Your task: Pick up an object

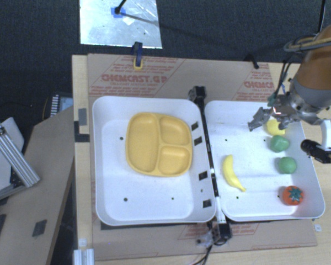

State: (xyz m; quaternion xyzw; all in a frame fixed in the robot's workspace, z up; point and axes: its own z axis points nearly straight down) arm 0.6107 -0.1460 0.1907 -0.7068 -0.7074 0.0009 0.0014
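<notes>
One banana (232,173), two green fruits (279,144)

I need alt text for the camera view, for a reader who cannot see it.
A grey arm's gripper hangs over a yellow toy in the right bin, which also holds a banana, two green toys and a tomato. The left bin holds a yellow divided plate.

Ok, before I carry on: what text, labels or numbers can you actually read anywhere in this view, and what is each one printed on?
"CHEMCAST G.P" in red, on the brown sheet under the bins, behind the left bin.
A second red print of the same mark, on that sheet behind the right bin: partly cut off, too blurred to read in full.
Faint red print on the sheet's front edge: unreadable.
The toys, the yellow tray and the bins show no text.
</notes>
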